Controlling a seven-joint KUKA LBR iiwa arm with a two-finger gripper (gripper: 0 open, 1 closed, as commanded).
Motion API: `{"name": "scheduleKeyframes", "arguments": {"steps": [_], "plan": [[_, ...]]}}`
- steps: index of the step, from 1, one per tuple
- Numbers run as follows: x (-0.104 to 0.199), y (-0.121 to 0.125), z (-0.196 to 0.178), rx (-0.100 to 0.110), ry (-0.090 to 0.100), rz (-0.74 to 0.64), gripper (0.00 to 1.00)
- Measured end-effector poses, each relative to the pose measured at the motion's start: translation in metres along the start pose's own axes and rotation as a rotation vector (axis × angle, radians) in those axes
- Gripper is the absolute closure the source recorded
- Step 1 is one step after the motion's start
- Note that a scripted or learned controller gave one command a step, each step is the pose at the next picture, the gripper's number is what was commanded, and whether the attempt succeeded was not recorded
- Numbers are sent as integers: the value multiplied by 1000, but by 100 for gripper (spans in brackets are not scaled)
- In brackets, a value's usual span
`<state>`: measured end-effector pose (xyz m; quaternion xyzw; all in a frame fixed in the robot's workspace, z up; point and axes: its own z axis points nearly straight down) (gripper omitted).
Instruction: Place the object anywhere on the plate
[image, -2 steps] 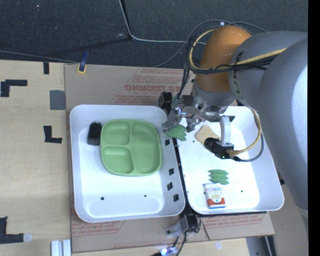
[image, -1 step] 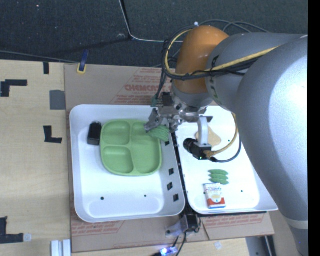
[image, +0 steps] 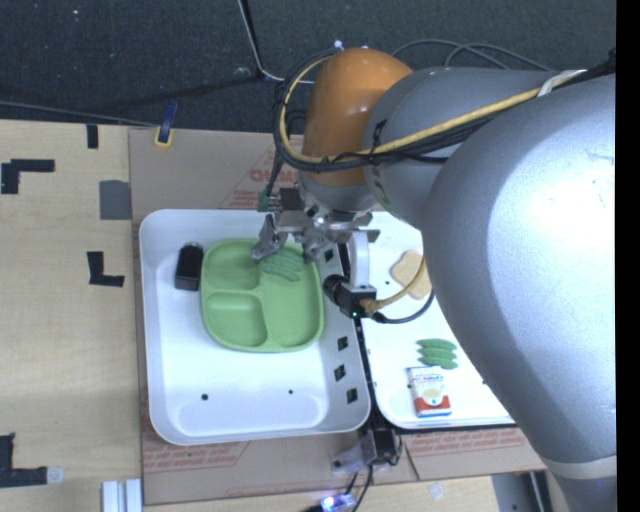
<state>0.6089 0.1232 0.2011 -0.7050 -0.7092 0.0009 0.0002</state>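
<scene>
We've got the end effector (image: 283, 246) low over the green plate's (image: 262, 315) top-right section with a green leafy object (image: 284, 266) right under it, though we can't tell if it's pinched.

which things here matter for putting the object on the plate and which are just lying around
In the job:
green plate
green object lying on the plate's upper section, under the gripper

Lying about:
black block left of the plate
tan piece, green pod and small carton in the right bin
</scene>
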Motion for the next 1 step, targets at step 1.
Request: {"name": "scheduleKeyframes", "arguments": {"steps": [1], "plan": [[-3, 0, 0, 1, -1, 3, 0]]}}
